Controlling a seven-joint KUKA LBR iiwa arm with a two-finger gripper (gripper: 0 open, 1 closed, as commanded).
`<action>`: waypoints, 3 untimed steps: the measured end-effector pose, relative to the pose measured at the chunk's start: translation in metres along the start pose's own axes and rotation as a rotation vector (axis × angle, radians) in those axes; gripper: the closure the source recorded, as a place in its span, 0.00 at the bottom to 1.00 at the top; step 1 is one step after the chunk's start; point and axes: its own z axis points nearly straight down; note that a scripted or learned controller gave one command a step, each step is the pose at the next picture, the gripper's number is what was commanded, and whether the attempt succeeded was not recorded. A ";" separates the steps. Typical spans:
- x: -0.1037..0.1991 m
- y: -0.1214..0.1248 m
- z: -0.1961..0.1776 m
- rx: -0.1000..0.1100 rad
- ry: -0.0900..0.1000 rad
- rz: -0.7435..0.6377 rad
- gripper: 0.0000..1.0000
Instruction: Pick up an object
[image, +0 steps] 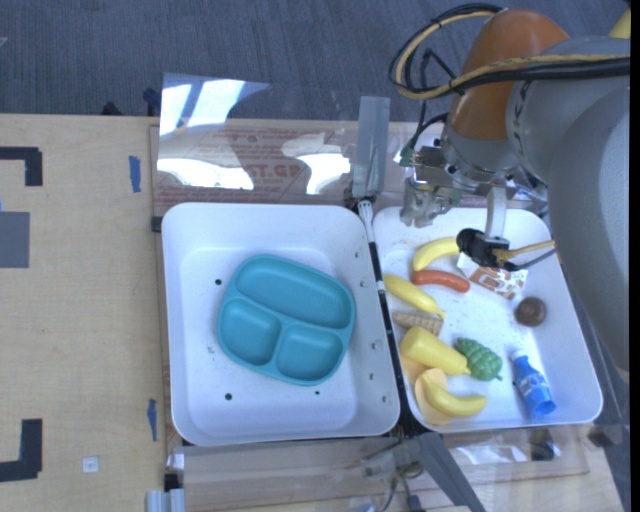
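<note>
My gripper (421, 212) hangs over the far left corner of the right bin (575, 335), open with nothing between its fingers. Just in front of it and to its right lies a yellow banana (434, 251), with a red sausage (441, 281) below that. A white and red packet (497, 281) lies further right. A second yellow fruit (410, 292), a waffle cone (418, 321), a yellow pepper (433, 351), a green broccoli piece (480, 360), a brown ball (530, 311), a blue bottle (532, 386) and a yellow curved piece (450, 398) fill the rest of that bin.
The left bin (190, 260) holds a teal divided plate (287, 318). A grey post (371, 150) stands behind the seam between the bins. The arm's bulk covers the right bin's far right corner.
</note>
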 end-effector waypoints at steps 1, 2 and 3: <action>-0.007 -0.052 -0.019 0.011 -0.003 -0.080 1.00; -0.011 -0.094 -0.022 0.013 -0.002 -0.177 1.00; -0.011 -0.095 -0.021 0.014 -0.002 -0.177 0.00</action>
